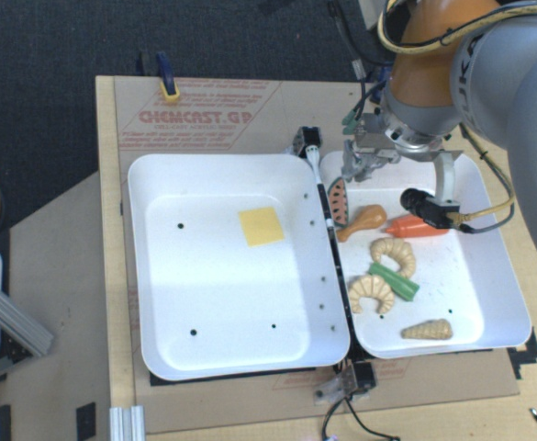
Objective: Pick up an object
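A brown board covers the table (204, 108), with two white bins side by side on it. The left bin (158, 246) holds a yellow square slice (262, 226). The right bin (497, 310) holds a watermelon slice (339, 201), a drumstick (363, 220), a carrot (415, 228), a green piece (394, 281), two croissants (373, 292) and a cone-shaped piece (427, 330). The claw (360, 165) hangs over the right bin's upper left corner, above the watermelon slice; whether it is apart or together I cannot tell.
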You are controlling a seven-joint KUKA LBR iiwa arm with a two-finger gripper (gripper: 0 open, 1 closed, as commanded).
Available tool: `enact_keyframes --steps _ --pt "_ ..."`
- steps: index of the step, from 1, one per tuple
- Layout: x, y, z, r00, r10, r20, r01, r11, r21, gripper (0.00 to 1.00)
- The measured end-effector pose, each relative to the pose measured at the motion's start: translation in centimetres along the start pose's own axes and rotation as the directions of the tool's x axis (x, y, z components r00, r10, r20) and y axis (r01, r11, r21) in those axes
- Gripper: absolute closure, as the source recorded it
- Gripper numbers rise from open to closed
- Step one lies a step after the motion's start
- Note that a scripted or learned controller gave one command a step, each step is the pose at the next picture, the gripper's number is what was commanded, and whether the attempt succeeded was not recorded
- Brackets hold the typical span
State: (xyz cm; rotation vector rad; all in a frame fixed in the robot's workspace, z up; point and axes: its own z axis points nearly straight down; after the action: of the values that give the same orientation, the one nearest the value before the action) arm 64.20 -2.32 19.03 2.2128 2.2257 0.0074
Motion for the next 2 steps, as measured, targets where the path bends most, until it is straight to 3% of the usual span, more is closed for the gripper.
enact_keyframes --steps 1,2 --pt "4.5 2.2 0.6 1.0 0.0 0.0 0.0 1.0 0.002 1.0" --pt "8.4 2.5 0.6 1.0 0.001 0.0 -0.001 1.0 0.003 1.0"
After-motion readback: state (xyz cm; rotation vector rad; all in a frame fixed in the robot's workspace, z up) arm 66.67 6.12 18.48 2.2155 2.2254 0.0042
